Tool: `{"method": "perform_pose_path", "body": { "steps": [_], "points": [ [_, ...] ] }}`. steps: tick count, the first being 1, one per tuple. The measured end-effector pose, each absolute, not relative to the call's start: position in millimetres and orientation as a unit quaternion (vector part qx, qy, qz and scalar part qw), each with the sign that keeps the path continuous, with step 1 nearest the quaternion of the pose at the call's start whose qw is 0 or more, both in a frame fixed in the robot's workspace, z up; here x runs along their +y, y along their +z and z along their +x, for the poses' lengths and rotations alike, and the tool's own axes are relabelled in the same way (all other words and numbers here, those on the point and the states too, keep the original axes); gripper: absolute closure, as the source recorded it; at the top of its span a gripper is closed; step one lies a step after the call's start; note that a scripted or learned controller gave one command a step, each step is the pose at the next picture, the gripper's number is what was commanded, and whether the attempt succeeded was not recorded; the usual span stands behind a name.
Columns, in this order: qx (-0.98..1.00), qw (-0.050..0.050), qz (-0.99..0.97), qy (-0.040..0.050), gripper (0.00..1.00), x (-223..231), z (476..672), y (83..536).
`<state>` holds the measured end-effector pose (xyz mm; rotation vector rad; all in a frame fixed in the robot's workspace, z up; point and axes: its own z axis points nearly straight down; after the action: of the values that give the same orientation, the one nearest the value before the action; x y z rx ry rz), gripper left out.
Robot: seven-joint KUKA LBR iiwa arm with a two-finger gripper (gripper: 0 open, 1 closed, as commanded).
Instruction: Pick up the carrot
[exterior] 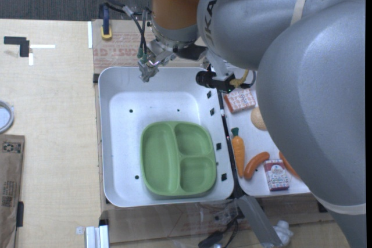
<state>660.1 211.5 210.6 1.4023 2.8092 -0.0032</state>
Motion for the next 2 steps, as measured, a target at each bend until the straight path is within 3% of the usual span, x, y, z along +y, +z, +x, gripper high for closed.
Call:
{"method": "perform_pose_path", "body": {
  "steps": [1, 2],
  "points": [
    [0.894, 0.002, 0.447, -0.0011, 1.00, 210, 661.0, 220],
    [0.946, 0.000, 0.326, -0.0004, 1.00, 221, 657.6, 207]
  ]
}}
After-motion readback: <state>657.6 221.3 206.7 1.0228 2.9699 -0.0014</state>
